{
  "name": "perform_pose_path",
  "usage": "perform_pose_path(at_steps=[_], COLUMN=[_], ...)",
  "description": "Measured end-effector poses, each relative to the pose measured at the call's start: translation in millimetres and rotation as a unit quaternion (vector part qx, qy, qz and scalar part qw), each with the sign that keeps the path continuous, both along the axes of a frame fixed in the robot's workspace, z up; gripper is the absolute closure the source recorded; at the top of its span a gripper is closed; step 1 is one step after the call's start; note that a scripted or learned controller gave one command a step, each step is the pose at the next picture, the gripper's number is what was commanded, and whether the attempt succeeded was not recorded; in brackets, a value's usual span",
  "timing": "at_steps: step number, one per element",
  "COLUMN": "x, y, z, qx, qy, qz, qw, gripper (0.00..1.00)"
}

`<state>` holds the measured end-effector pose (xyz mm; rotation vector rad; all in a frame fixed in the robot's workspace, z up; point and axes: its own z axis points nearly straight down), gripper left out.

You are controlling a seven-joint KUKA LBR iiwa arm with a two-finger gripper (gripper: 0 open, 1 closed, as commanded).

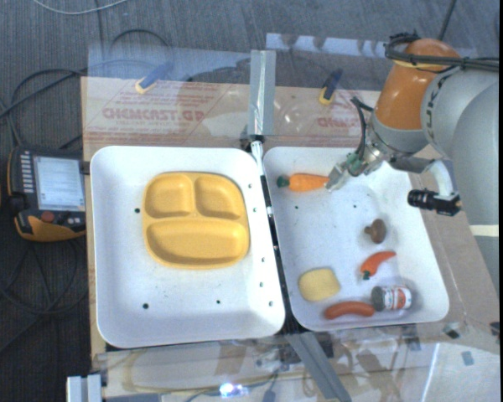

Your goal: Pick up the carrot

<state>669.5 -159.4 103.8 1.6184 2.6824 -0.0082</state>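
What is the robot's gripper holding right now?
It cannot be told. The gripper sits at the right end of the carrot, in the right bin, but the view is too small to show a hold.

You cannot tell how the gripper fingers stand; they are too small and blurred against the right bin. The carrot has its right tip hidden behind the gripper. The arm is cut off by the right edge.
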Motion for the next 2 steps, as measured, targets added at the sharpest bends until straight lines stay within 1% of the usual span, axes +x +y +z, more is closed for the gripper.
perform_pose_path(at_steps=[1,2], x=[-12.2,-68.7], y=[44.8,22.8], z=[91.2,109.5], qx=[0.0049,0.0037], qy=[0.002,0.003], qz=[0.001,0.045], qw=[1.0000,0.9990], gripper=[1.00,1.00])
